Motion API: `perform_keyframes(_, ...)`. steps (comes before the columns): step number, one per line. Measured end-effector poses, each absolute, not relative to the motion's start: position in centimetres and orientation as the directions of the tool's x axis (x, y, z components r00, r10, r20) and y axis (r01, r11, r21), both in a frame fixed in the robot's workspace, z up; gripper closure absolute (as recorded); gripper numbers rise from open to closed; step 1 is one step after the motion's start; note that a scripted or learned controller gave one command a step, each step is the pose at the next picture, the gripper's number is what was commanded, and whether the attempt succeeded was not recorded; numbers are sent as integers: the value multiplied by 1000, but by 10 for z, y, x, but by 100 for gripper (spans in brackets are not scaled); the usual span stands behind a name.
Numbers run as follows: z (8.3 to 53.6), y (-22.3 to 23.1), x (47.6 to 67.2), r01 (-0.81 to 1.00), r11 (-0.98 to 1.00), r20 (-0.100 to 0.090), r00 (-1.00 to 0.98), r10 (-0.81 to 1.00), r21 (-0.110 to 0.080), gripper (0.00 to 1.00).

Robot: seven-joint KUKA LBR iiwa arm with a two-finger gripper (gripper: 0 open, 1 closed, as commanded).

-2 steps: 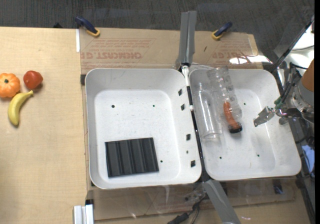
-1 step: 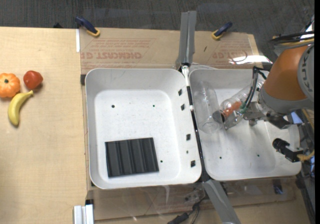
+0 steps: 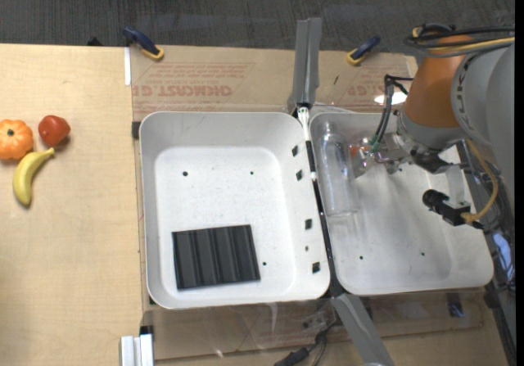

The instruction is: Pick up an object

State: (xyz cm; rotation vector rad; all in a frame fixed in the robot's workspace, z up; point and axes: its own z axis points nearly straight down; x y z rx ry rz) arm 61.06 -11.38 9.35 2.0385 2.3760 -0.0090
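A clear plastic bottle lies along the left wall of the right bin, hard to make out against the white. My gripper hangs low in the upper part of that bin, right beside the bottle's upper end, with a small reddish spot at its tip. The orange band and grey wrist hide much of the gripper from above. A black ribbed rectangular block lies flat in the near-left part of the left bin.
On the wooden bench to the left sit an orange, a red tomato-like fruit and a banana. Brown cardboard lies behind the bins, held by clamps. A divider separates the bins.
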Motion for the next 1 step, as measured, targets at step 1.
perform_keyframes(1,84,-119,641,954,293,10,-293,956,-62,0)
